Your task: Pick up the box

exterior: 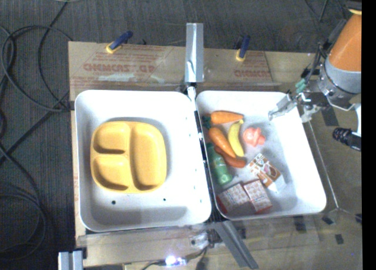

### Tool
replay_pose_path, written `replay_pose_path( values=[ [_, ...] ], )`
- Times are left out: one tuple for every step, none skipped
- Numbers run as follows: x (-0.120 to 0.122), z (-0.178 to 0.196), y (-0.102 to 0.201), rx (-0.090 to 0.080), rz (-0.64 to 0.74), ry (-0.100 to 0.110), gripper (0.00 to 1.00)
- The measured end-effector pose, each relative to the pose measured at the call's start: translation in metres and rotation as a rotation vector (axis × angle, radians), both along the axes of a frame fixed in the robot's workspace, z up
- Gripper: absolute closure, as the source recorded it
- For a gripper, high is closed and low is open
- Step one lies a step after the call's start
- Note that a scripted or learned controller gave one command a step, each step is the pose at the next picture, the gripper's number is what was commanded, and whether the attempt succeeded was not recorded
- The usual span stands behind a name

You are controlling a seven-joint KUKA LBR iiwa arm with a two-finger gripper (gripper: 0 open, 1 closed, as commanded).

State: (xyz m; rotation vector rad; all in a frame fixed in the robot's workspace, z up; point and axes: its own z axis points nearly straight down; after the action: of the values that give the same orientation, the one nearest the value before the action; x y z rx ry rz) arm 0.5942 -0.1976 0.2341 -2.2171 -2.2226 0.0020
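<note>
So I'm watching the gripper (282, 109) hanging over the right bin's (305, 157) far right corner; can't tell its finger state. The box (245, 197) is lying flat against the near edge, 1 pouch (265, 172) beside it, well apart from the gripper.

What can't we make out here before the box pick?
- Camera view, gripper: too small and blurred to tell open or shut.
- Grey arm with orange band: cut off by the right edge.
- Red printed cardboard box: print too small to read; its near edge meets the right white bin's wall.
- Green toy bottle: partly under the orange carrots.
</note>
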Motion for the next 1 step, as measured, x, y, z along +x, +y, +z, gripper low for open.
replay_pose_path(
  values=[
    [-0.0931, -0.1051, -0.0200, 0.000, -0.099, -0.002, 0.00]
  ],
)
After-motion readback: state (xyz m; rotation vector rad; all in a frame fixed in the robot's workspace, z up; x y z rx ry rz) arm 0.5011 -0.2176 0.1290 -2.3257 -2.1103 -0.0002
